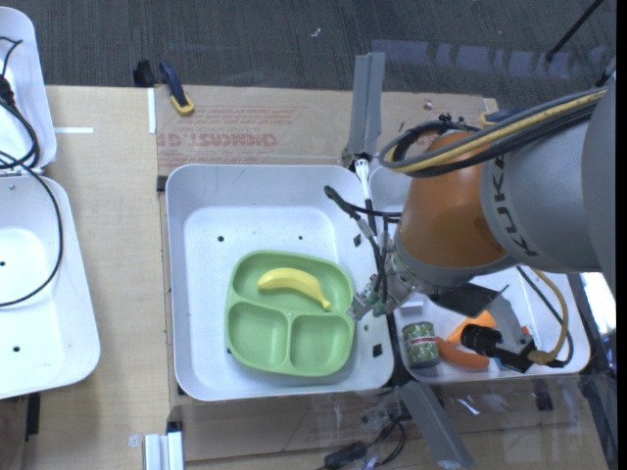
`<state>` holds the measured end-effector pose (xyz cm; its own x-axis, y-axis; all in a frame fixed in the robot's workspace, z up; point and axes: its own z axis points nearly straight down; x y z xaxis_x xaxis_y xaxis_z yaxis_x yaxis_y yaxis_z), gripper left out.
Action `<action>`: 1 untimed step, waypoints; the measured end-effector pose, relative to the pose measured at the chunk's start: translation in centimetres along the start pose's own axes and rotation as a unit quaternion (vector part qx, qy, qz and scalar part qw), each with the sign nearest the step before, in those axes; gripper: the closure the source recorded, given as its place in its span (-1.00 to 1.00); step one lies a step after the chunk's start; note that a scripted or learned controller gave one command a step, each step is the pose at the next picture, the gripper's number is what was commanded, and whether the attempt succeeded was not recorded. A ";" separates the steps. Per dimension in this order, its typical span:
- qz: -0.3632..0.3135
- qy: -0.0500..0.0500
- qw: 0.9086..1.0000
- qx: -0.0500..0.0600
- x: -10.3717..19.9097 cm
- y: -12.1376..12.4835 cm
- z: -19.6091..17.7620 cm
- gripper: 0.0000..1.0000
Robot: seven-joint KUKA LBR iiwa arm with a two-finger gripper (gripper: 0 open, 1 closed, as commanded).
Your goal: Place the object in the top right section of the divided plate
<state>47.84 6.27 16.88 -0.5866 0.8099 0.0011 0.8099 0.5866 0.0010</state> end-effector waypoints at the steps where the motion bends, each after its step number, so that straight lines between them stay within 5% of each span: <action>1: 0.069 -0.001 0.998 0.001 -9.5 0.8 -2.2 1.00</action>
<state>54.05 -0.97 19.11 -0.4690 0.8832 -0.0018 0.8832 0.4690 -0.0013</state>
